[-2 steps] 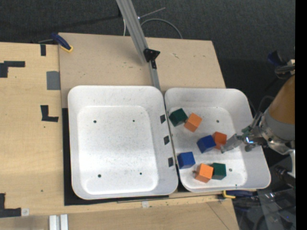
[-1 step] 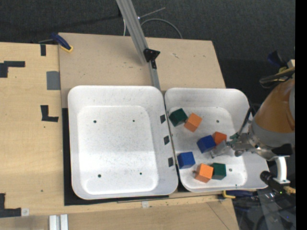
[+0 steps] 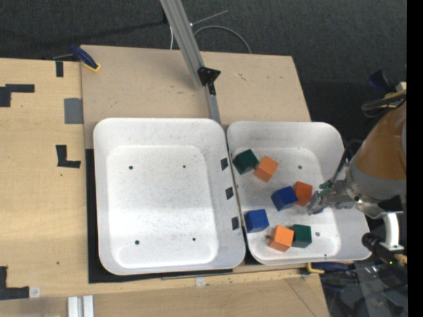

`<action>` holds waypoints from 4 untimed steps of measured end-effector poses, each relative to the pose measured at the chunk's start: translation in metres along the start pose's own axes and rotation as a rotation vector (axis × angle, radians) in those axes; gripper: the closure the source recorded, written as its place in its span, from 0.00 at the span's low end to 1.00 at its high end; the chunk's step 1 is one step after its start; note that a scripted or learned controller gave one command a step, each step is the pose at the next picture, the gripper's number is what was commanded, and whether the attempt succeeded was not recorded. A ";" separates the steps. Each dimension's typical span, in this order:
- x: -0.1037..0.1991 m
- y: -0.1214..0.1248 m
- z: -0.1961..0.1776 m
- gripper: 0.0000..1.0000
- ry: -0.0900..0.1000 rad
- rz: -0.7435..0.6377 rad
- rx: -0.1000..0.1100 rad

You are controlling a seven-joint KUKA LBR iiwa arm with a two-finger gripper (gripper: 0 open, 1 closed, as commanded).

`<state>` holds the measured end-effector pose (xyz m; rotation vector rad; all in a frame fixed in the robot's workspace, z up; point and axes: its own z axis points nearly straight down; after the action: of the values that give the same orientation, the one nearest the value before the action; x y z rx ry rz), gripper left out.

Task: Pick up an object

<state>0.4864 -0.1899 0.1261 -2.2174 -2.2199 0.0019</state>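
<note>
Plywood bench point(image 3: 165, 84) with two white bins side by side, and all the blocks sit in the right bin point(image 3: 330, 137). The gripper point(image 3: 318, 201) is low near that bin's right side, just beside an orange-red block point(image 3: 303, 191) that touches a blue block point(image 3: 283, 198). Can't tell if the fingers are open or closed — too small and dark.

My worry: those two blocks are jammed together, so a finger probably lands on top or shoves the pair sideways instead of straddling one — easy miss. The bin wall nearby doesn't help.

Tool point(image 3: 316, 203) low, wrist slanted left
</note>
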 end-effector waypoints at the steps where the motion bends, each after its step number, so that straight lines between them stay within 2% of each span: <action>1: 0.007 -0.002 -0.044 1.00 -0.003 -0.001 -0.006; 2: 0.010 -0.002 -0.107 1.00 -0.004 -0.001 -0.009; 3: 0.011 -0.001 -0.132 1.00 -0.003 -0.001 -0.006; 4: 0.058 0.030 -0.118 1.00 -0.001 -0.005 -0.002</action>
<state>0.5165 -0.1325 0.2446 -2.2141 -2.2268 0.0009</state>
